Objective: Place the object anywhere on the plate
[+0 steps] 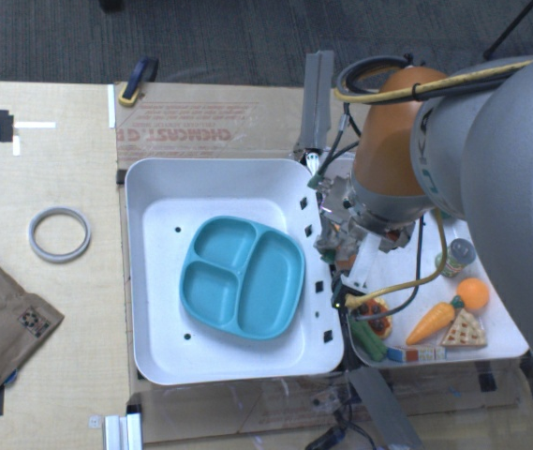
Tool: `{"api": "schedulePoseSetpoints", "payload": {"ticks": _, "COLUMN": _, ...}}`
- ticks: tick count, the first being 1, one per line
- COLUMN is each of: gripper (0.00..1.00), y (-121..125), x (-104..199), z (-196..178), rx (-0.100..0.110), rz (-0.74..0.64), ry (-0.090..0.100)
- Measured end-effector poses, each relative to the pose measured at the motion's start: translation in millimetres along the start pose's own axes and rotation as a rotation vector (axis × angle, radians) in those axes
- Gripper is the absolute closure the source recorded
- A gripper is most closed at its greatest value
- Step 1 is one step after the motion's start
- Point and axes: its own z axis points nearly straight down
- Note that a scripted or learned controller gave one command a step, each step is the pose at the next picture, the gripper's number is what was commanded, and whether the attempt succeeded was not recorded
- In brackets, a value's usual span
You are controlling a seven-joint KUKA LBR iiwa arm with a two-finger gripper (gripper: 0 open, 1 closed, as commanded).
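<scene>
1. The toy food, carrot (432,322) among it, lies in the right bin (510,331); the blue plate (244,277) lies bare in the left bin (154,270).
2. The gripper (341,247) hangs over the bins' shared edge; its grasp cannot be told.
3. Best to descend squarely over one item.

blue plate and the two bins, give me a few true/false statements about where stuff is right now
1. The blue plate lies in the left bin. True.
2. The plate has three compartments. True.
3. A carrot lies on the plate. False: it lies in the right bin.
4. The orange sits left of the plate. False: it sits in the right bin, near the carrot.
5. A tape roll lies on the bench outside the bins. True.
</scene>
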Motion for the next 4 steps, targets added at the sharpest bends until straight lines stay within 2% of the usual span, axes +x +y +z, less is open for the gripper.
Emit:
{"api": "schedulePoseSetpoints", "payload": {"ticks": 1, "gripper": 0.0, "y": 0.2, "x": -0.2, "z": -0.1, "rx": 0.0, "rz": 0.001, "ry": 0.0}}
{"api": "schedulePoseSetpoints", "payload": {"ticks": 2, "gripper": 1.0, "y": 0.5, "x": -1.2, "z": -7.8, "rx": 0.003, "rz": 0.001, "ry": -0.003}}
{"api": "schedulePoseSetpoints", "payload": {"ticks": 3, "gripper": 1.0, "y": 56.2, "x": 76.9, "z": -76.0, "rx": -0.004, "rz": -0.011, "ry": 0.0}}
{"api": "schedulePoseSetpoints", "payload": {"ticks": 4, "gripper": 1.0, "y": -3.6, "x": 57.2, "z": 19.3, "rx": -0.001, "rz": -0.41, "ry": 0.0}}
